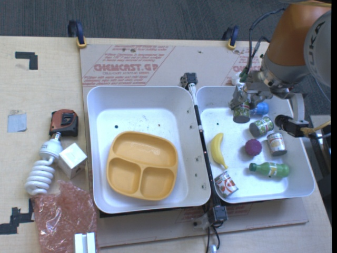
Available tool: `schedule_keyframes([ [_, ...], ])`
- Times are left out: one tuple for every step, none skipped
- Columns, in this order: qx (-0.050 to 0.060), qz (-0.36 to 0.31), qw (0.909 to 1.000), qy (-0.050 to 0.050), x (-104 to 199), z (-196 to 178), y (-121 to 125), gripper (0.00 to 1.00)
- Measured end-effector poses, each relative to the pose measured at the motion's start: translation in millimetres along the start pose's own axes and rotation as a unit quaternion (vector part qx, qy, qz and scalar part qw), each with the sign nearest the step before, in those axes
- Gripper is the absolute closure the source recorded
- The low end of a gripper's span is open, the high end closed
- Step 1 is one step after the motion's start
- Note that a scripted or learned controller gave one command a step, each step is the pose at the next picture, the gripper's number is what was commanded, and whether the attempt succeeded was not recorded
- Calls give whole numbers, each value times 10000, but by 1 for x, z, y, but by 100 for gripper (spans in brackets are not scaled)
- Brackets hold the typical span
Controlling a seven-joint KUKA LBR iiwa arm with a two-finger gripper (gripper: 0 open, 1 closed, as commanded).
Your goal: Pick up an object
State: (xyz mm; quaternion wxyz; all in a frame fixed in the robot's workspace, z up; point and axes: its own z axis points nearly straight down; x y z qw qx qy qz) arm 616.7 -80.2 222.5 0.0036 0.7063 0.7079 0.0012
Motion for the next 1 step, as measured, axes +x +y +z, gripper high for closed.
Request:
schedule_keyframes([
  [-11,-9,10000,-3,0,-10,1,100],
])
